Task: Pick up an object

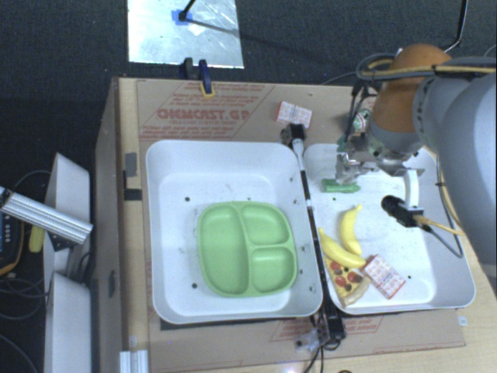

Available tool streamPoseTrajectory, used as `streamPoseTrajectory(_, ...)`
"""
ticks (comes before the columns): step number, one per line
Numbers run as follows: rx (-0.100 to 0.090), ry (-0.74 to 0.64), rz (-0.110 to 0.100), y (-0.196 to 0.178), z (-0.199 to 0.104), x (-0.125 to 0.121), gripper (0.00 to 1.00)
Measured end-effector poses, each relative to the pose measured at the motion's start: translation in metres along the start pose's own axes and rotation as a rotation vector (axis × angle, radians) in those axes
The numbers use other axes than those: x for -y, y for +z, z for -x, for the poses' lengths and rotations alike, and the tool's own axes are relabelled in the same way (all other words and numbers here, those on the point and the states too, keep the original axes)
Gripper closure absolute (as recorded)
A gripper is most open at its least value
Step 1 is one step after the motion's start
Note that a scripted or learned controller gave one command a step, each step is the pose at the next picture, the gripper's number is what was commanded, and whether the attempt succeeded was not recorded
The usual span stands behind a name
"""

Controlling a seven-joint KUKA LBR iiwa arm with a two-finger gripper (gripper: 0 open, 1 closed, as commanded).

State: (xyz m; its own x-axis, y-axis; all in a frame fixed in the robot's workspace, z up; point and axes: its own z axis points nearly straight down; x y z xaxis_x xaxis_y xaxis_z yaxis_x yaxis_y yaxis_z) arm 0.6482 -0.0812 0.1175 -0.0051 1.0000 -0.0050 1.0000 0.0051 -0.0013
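Whether the jaws are parted or closed cannot be told; the gripper (347, 169) sits low in the right bin (454, 286), directly over a small green object (340, 185). Nothing is visibly lifted, so the pick looks undone. Two bananas (347, 235) lie nearby.

A divided plate (247, 249) lies in the left bin (167, 169); bananas (347, 238) lie in the right bin (450, 286).

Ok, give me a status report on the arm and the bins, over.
Gripper low at the right bin's far end, over a small green piece. Nothing seen held. Two bananas, pizza slice, red-white packet lie nearer. Green divided plate in left bin.
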Motion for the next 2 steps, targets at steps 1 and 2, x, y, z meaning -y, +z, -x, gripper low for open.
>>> streamPoseTrajectory(1,-0.003,0.003,0.004,-0.0377,0.0718,0.0446,1.00)
streamPoseTrajectory(2,-0.004,0.003,0.003,-0.0375,0.0710,0.0445,0.00)
